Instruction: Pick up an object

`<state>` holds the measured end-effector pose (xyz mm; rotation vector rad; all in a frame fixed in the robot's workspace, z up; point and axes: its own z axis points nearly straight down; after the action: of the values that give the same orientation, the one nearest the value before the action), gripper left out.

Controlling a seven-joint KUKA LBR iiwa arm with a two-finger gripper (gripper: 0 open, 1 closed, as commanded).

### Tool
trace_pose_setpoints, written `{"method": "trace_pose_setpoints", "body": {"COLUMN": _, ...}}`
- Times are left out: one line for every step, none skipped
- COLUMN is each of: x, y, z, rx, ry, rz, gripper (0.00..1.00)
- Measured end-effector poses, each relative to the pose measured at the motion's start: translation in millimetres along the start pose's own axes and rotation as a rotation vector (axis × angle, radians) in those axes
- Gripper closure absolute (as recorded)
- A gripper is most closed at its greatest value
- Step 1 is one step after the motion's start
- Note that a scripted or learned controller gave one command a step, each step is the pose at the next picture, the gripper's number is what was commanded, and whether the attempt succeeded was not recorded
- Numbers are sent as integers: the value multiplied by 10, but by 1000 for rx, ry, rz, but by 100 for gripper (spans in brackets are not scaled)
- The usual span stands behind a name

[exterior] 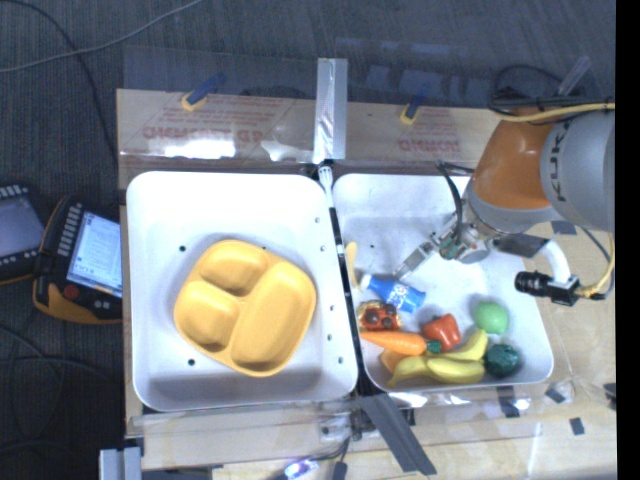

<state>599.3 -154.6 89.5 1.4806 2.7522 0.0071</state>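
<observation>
hand (412, 261) reaching into the right bin (345, 230) from three o'clock, tips low at about nine o'clock of that bin's floor, just above the blue packet (392, 292). cannot tell whether parted or closed: too thin and slanted here to judge. nothing seen gripped.

nearest candidate: the blue packet, lying flat against the bin's left wall, just at five o'clock of the tips. probably light, thin, a bit crinkly and slick; likely to slide or fold rather than resist. best pinched across its short width, near the middle, pressing down to the floor first. risk of skating toward the wall.

crowded toward six o'clock of the same bin: a small red and black toy (378, 316) touching the packet's lower edge, an orange carrot (395, 342) below it, a red pepper (442, 329), a yellow banana (446, 368), a pale green ball (490, 317) and a dark green piece (502, 359) near the five o'clock corner. probably hollow plastic play food: light, stiff, smooth, rounded, prone to squirting out of a pinch. carrot best taken across its thick middle; ball hardest to hold.

left bin (160, 198) carrying a yellow divided tray (246, 307), wide and shallow, poor for a narrow pinch except at its rim.
</observation>
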Motion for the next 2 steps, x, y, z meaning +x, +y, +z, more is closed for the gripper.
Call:
{"method": "trace_pose_setpoints", "body": {"x": 544, "y": -46, "z": -13, "rx": 1, "ry": 0, "rz": -93, "gripper": 0}}
{"method": "trace_pose_setpoints", "body": {"x": 842, "y": -434, "z": -25, "rx": -8, "ry": -3, "rz": 138, "gripper": 0}}
